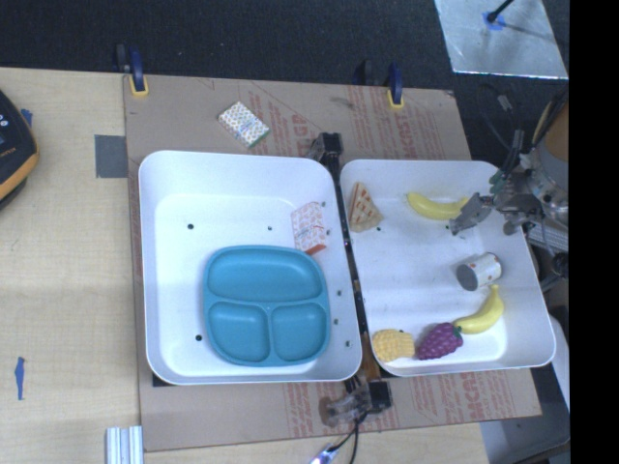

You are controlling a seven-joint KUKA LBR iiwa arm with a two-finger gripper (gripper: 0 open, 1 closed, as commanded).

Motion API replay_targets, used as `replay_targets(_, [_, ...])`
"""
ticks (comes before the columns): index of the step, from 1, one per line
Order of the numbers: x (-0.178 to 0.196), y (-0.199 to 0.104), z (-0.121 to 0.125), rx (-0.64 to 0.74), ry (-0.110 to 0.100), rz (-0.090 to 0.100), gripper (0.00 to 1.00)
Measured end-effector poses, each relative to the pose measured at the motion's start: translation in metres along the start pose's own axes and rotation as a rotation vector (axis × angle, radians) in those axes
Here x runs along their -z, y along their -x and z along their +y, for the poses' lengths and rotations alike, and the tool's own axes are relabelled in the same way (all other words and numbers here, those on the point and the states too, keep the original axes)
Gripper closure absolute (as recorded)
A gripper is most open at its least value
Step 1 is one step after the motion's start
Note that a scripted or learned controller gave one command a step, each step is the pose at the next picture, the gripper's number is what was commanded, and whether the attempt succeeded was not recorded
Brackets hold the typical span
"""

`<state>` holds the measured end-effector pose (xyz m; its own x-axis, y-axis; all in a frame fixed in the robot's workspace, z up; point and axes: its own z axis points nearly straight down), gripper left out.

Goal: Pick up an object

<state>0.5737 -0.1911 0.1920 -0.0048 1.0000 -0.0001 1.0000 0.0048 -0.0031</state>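
Even, fairly bright overhead light, soft shadows inside the white bins (155, 259), slightly blurry overall.

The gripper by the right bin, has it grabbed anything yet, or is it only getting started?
Nothing looks picked up yet. The gripper sits at the right bin's upper right, beside the upper banana; I can't tell if it grips it. The other banana, grapes, corn, grey cup and waffle slice all lie in the bin. Grasping and lifting remain.
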Motion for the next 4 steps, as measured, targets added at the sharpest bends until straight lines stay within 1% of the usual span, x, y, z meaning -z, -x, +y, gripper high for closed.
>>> replay_targets(1, [-0.084, 0.017, -0.024, 0.0, 0.001, 0.0, 0.0])
replay_targets(2, [-0.091, -0.013, 0.048, 0.0, 0.002, 0.001, 0.0])
replay_targets(3, [-0.101, -0.057, -0.007, 0.0, -0.002, 0.0, 0.0])
replay_targets(4, [-0.1, -0.06, 0.083, -0.002, -0.001, 0.001, 0.0])
